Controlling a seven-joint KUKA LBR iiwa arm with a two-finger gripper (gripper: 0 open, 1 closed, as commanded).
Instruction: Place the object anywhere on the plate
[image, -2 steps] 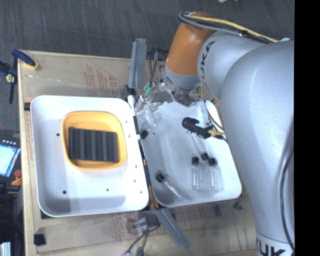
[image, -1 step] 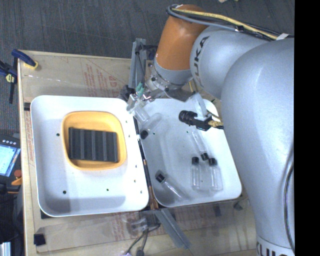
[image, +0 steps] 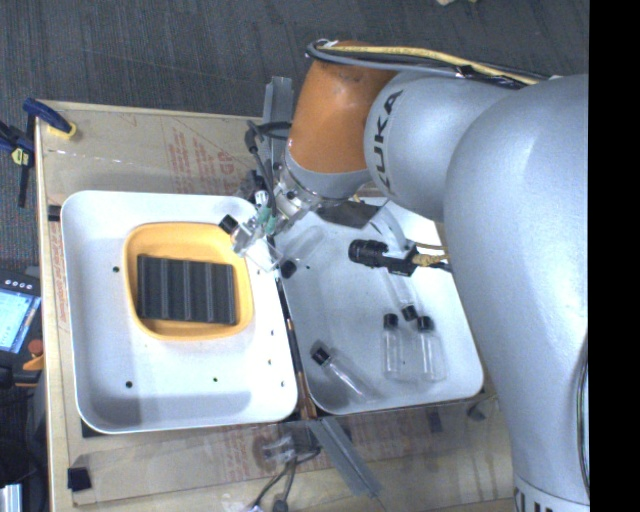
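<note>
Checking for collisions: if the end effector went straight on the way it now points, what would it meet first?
The end effector points left and down, over the seam between the two bins. It would probably first meet the upper right corner of the yellow rectangular plate in the left white bin, though depth is unclear.

The plate is yellow-orange with a dark grey ribbed centre, lying in a white bin. At three o'clock from it, clear vials have black caps; the bench is tan with red print.
</note>
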